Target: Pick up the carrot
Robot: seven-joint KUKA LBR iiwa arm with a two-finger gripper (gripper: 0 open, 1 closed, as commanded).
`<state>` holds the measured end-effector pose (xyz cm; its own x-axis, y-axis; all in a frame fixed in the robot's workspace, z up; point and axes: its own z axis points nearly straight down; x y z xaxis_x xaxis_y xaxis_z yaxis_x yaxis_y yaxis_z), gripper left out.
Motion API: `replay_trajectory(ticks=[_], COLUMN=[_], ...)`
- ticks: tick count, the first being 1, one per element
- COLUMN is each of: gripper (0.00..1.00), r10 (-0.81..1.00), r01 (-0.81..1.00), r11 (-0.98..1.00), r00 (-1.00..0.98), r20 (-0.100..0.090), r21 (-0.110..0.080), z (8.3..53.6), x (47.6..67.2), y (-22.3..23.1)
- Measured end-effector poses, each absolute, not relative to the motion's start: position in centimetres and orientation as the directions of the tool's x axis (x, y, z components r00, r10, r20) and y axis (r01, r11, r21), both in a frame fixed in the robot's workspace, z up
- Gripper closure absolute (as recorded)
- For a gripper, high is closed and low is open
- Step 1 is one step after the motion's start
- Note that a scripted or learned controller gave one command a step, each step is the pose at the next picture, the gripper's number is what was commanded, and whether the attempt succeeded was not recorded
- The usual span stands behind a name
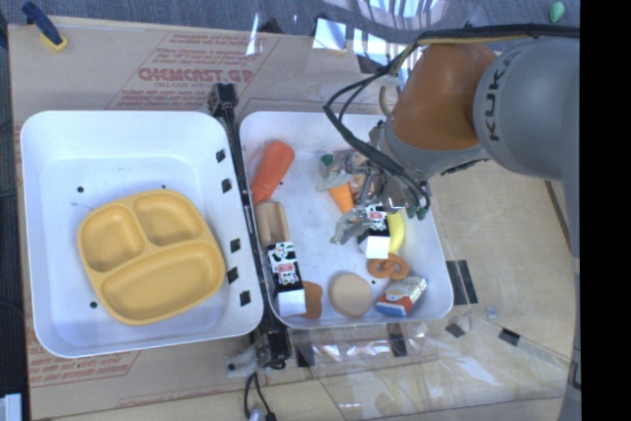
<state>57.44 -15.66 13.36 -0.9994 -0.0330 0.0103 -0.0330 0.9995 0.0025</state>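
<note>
The carrot [271, 170] is a long orange piece lying at a slant in the upper left of the right bin [434, 256], close to the wall between the bins. My gripper [338, 196] hangs low over the middle of that bin, to the right of the carrot and apart from it. Its two metal fingers [331, 162] are spread, one toward the back and one toward the front. A small orange wedge [342, 200] lies in the gap between them. The carrot is not between the fingers.
The right bin also holds a tan block [271, 217], a cow-print carton [284, 267], a brown piece [313, 299], a beige bun [349, 294], a pretzel [388, 267], a red-white carton [402, 295] and a banana [396, 232]. A yellow divided plate [148, 254] lies in the left bin [49, 143].
</note>
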Motion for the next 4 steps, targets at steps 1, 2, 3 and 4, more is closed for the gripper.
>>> replay_trajectory(ticks=[1,2,3,4], gripper=[0.00,1.00,1.00,1.00], r10=[0.120,0.111,-0.329,-0.751], r01=[0.120,0.111,-0.328,-0.751], r11=[0.993,0.994,0.944,0.660], r00=[-0.993,-0.994,-0.944,-0.660], r20=[0.003,-0.001,-0.016,0.003], r21=[0.000,0.000,-0.008,0.006], z=[9.1,10.3,24.6,13.7], x=[57.4,57.6,60.0,54.6], y=[-16.0,-15.8,-10.0,-9.6])
